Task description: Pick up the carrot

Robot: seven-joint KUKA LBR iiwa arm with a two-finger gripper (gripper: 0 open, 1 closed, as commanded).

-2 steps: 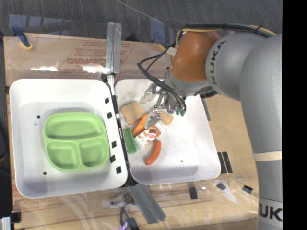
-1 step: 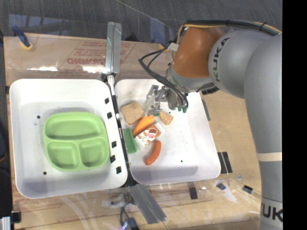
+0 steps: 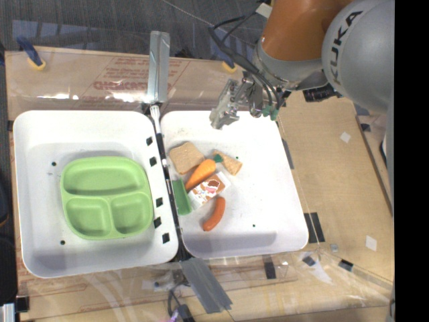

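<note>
Camera view: we see the claw [image 3: 224, 117] hanging over the right bin [image 3: 285, 213], at approx. 12 o'clock near its far rim, w/ nothing between its fingers; how far open we cannot tell. The carrot [image 3: 200, 174] lies mid-bin, at 6 o'clock from the claw, touching the bread slice [image 3: 186, 157] & a small packet [image 3: 207, 189].

Orange carrot [image 3: 200, 174] lies slanted (unheld) among the food.
</note>
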